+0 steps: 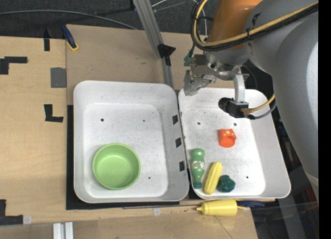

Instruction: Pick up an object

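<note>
Four objects (212, 166), perhaps; one bowl (116, 166)

A bowl (116, 166) lies in the left bin (124, 90), toys in the right bin (269, 145).

1. The arm (289, 51) has smooth, rounded grey casings.
2. A glossy orange band (235, 8) caps the section above the wrist.
3. Black and yellow cables (207, 13) loop around it.
4. The gripper (194, 85) is metallic grey.
</note>
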Tool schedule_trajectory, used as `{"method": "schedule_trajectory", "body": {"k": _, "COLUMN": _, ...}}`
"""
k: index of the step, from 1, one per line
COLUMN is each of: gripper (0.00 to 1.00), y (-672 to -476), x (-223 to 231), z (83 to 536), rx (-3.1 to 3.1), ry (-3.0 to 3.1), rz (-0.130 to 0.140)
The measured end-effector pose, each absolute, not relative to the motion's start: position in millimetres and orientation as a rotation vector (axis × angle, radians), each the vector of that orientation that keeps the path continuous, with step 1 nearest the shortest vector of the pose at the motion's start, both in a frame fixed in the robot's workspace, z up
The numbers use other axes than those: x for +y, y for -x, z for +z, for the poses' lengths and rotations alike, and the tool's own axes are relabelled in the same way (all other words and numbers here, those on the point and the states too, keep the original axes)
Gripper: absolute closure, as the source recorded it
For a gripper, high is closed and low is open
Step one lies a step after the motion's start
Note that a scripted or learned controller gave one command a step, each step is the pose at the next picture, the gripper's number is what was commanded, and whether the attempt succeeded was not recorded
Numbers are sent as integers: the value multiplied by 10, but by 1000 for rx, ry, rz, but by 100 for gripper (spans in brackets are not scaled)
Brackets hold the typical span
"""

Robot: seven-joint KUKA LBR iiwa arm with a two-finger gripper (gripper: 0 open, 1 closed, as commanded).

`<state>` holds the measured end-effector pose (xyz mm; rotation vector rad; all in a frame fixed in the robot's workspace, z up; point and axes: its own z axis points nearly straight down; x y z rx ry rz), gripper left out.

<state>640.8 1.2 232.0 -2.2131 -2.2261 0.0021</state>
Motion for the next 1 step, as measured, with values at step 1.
{"method": "schedule_trajectory", "body": {"k": 1, "gripper": 100, "y": -6526, "x": 631, "z": 2357, "rx": -2229, "ry": 2212, "rz": -2}}
